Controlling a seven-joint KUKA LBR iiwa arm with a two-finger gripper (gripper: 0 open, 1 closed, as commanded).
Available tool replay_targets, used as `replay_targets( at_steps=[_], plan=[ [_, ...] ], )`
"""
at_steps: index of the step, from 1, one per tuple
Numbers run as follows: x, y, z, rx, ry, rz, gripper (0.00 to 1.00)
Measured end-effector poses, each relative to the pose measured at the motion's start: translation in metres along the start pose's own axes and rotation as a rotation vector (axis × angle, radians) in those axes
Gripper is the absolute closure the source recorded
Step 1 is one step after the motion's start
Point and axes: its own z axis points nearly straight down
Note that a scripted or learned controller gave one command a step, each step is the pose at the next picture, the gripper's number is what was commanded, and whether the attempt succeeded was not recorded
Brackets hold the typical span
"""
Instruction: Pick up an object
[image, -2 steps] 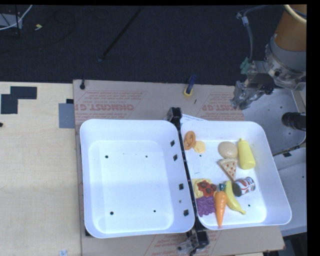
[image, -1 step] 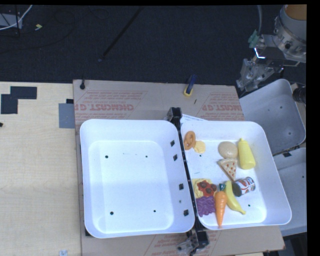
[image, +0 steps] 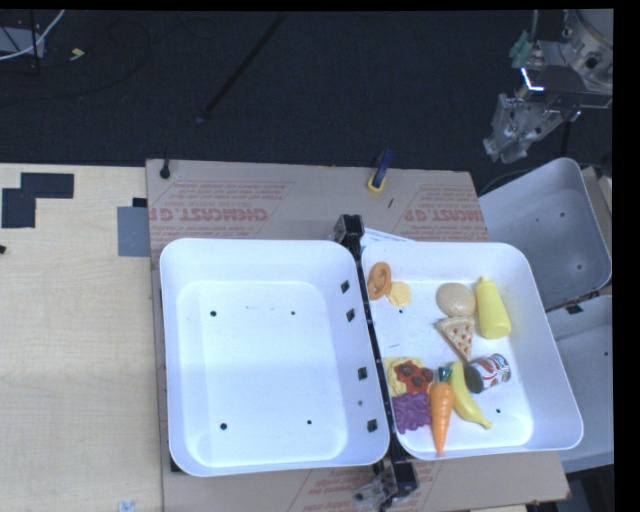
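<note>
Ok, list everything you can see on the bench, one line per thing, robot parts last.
left bin: 1, white, left half of the bench
right bin: 1, white, beside the left bin
pretzel: 1, orange-brown, right bin, far left corner
potato: 1, tan, right bin, far side
mustard bottle: 1, yellow, right of the potato
pizza slice: 1, tan and red, right bin centre
can: 1, red and white, on its side
banana: 1, yellow, beside the can
carrot: 1, orange, near edge
grapes: 1 bunch, purple, left of the carrot
gripper: 1, grey, above the bench's far right corner
</note>
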Motion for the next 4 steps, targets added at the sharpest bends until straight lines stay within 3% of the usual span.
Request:
replay_targets(
  at_steps=[2,4],
  plan=[
    [-0.030,-0.006,-0.044,0.001,0.001,0.005,1.00],
    [-0.098,0.005,-0.044,0.001,-0.001,0.006,1.00]
  ],
)
